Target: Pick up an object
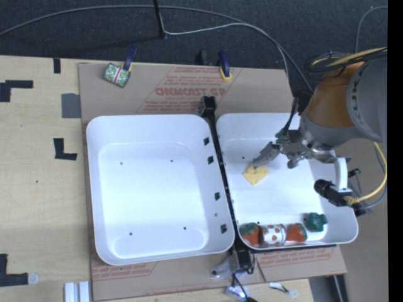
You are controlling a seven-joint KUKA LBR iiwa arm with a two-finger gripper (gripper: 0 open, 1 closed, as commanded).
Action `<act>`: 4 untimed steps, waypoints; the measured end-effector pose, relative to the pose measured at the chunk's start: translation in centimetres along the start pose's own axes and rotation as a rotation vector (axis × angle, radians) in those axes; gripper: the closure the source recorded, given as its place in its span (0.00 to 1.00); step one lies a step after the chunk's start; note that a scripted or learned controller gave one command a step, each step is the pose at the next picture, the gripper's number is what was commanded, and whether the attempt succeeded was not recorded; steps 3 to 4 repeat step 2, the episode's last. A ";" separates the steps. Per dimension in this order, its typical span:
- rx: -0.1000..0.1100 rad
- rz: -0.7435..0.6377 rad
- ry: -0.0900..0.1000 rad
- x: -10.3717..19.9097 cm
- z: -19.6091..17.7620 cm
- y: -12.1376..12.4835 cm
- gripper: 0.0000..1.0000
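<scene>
A pale wooden worktop [31, 187] set against dark carpeted floor [75, 17].

A brown cardboard sheet [176, 90] with red printing lies on the worktop, held at its far edge by a blue clamp [130, 56] and a blue-and-yellow clamp [223, 65]. Black tape marks [62, 150] and a grey patch [70, 104] dot the wood on the left. A small green-patterned block [117, 75] sits at the cardboard's far left corner. Thin cables [157, 11] trail across the floor beyond. The light is even and soft.

Grey arm [352, 106] from the right, hand [277, 158] low, fingers spread.
</scene>
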State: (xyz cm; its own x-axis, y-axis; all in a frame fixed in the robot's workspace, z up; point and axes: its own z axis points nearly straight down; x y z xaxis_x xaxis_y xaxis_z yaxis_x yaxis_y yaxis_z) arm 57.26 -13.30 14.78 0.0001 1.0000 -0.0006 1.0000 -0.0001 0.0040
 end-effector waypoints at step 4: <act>0.000 0.003 -0.002 -6.6 6.3 6.1 0.00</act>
